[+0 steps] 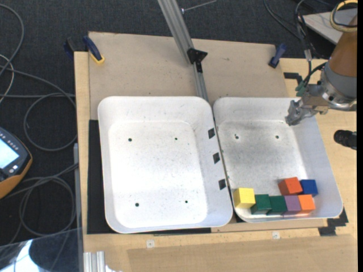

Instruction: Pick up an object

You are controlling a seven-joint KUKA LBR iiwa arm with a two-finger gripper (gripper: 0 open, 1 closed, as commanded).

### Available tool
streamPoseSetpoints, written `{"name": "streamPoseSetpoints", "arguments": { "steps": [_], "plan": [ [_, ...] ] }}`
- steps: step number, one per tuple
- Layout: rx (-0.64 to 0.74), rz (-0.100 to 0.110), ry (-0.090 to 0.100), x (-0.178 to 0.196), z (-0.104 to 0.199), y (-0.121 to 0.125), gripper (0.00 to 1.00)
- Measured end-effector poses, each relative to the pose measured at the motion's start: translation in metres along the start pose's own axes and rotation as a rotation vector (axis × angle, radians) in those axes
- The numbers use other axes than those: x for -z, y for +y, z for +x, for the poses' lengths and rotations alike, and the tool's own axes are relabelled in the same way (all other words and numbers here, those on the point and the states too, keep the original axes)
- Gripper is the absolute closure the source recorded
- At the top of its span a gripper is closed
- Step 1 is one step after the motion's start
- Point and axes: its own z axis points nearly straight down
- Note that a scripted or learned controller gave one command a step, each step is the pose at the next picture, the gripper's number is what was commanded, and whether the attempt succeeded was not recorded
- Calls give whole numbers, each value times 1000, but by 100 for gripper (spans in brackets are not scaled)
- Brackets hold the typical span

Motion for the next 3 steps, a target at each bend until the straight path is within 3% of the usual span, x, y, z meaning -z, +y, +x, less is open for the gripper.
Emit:
{"name": "streamPoseSetpoints", "arguments": {
  "steps": [1, 3],
  "plan": [
    [0, 1, 0, 44, 0, 1, 100],
    [5, 5, 4, 58, 109, 10, 100]
  ]
}}
